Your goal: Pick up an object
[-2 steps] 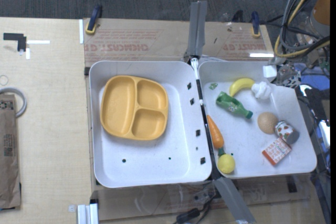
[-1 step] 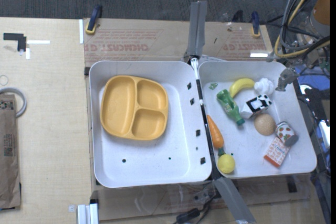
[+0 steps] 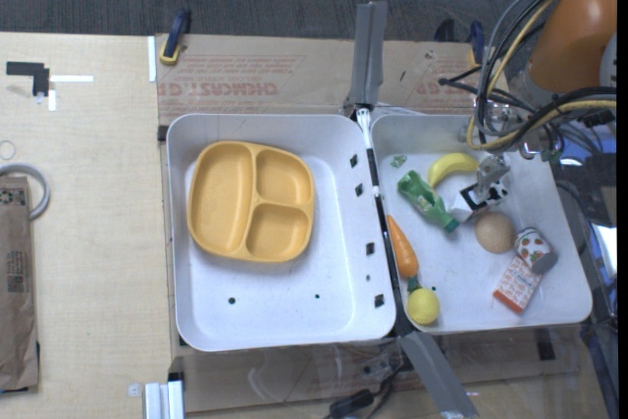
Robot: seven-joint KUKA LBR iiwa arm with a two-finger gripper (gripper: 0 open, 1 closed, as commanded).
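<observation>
Two white bins sit side by side. The left bin [image 3: 196, 309] holds a yellow divided plate [image 3: 250, 201]. The right bin [image 3: 569, 299] holds a banana [image 3: 449, 166], green packet [image 3: 426, 199], carrot [image 3: 401, 247], brown egg [image 3: 495, 233], lemon [image 3: 423, 306] and small carton [image 3: 517, 285]. The gripper [image 3: 488, 183] hovers between banana and egg; whether its jaws are spread cannot be told.

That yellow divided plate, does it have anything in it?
Empty. The yellow divided plate lies flat in the left bin, and all three of its compartments show only bare yellow.
</observation>
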